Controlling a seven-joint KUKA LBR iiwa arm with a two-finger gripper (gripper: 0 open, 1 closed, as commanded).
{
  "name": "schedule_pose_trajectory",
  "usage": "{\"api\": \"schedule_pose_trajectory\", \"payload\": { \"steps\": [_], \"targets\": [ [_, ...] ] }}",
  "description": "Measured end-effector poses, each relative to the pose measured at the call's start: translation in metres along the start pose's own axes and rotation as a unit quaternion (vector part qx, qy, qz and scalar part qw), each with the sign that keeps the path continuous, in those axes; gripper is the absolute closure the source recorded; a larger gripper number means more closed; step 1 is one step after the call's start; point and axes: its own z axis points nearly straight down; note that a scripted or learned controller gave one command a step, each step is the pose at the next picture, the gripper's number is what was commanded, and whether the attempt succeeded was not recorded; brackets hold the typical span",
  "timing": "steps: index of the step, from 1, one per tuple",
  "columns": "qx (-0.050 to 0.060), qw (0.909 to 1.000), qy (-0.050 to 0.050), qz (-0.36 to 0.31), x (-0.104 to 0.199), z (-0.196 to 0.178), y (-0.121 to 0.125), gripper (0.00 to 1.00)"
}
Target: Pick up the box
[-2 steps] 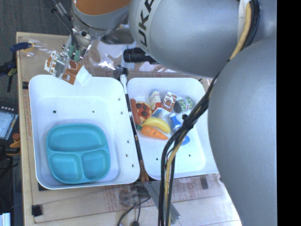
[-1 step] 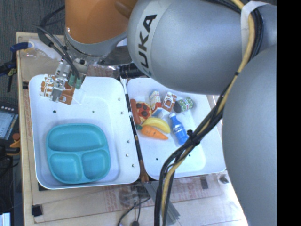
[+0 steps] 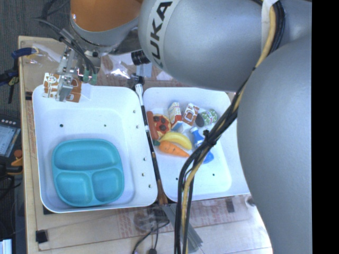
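Claw is over the far-left corner of the left bin, closed on the small orange-and-white box. Lift straight, keep grip firm; the hold looks off-centre.

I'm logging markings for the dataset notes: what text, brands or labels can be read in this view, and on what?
"KUKA": black letters on the grey arm.
Box at the gripper: orange and white print, too blurred to read.
Packets in the right bin: print too small to read.
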Motion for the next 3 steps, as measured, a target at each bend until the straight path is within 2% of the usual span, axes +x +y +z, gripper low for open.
{"api": "schedule_pose_trajectory", "payload": {
  "steps": [1, 2, 3],
  "targets": [
    [-0.001, 0.9958, -0.001, -0.091, -0.018, -0.02, 0.003, 1.0],
    [0.0, 0.9771, 0.002, -0.213, 0.006, 0.098, -0.022, 1.0],
    [-0.001, 0.9446, -0.001, -0.328, 0.016, 0.013, -0.012, 1.0]
  ]
}}
